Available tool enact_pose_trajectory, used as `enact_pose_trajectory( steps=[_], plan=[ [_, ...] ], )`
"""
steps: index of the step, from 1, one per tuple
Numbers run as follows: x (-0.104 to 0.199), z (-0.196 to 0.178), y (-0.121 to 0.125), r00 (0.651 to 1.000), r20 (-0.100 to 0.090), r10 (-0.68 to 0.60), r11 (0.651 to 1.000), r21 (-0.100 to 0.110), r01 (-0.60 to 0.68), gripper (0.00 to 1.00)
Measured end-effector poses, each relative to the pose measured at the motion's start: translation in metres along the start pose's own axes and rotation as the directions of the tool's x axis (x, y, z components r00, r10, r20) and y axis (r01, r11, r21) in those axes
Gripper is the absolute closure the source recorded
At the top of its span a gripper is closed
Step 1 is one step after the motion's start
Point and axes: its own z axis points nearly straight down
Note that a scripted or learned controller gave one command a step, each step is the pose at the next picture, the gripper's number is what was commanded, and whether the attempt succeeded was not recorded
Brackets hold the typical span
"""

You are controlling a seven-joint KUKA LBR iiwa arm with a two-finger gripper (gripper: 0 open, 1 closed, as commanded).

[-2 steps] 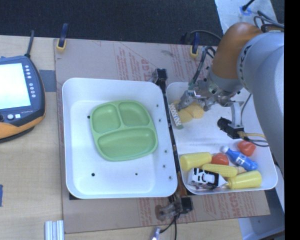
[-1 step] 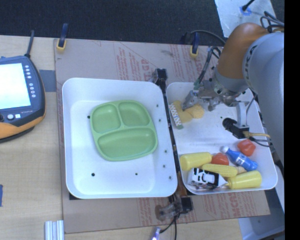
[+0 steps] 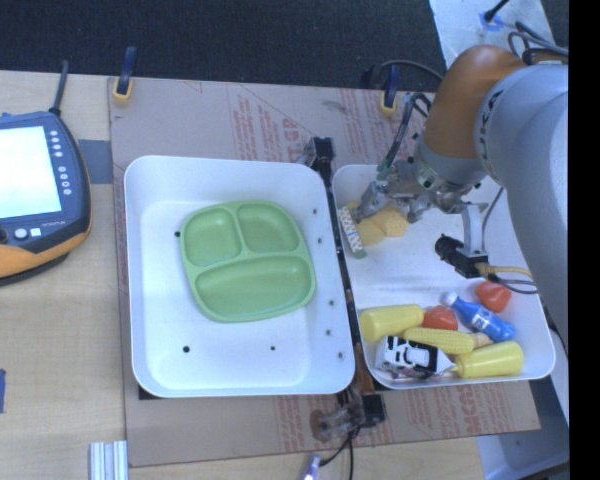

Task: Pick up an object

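Yellow block [image 3: 382,227]: sits in the far left corner of the right bin [image 3: 540,360], touching or nearly touching the bin's left wall. A speckled bar [image 3: 352,233] leans against its left side, along the same wall. The block looks stubby, with its longer side running roughly left to right across the bin; the bar's long axis runs near to far, slightly tilted. Edges are blurred, so I hold both readings loosely.

My gripper [image 3: 385,200] is down at that corner, right over the block's far edge. I cannot tell whether my fingers are spread or pressed together; the wrist body and cables hide them. I see nothing clearly between them, so I do not count the block as held.

Step in hand, as I judge it: the reach and descent onto the block, at or just before the close. Lift not yet done.

Next move calls for: fingers straddling the block across its short side, clear of the bar and of the bin wall, then a firm close and a straight lift. The wall leaves little room on the left; a finger landing on the bar or the rim would spoil the grip.

Further out: a pile at the near end of the right bin, well apart from me, with yellow pieces [image 3: 390,320], a blue bottle [image 3: 483,318], red bits [image 3: 493,294]. The left bin [image 3: 155,363] holds a green plate [image 3: 247,260] with three compartments. A tablet [image 3: 25,193] lies on the bench at far left.
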Motion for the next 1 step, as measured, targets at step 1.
enact_pose_trajectory(
  steps=[1],
  plan=[
    [-0.0281, -0.0005, 0.0002, 1.0, 0.001, 0.002, 1.0, -0.004, -0.002, 0.0]
  ],
)
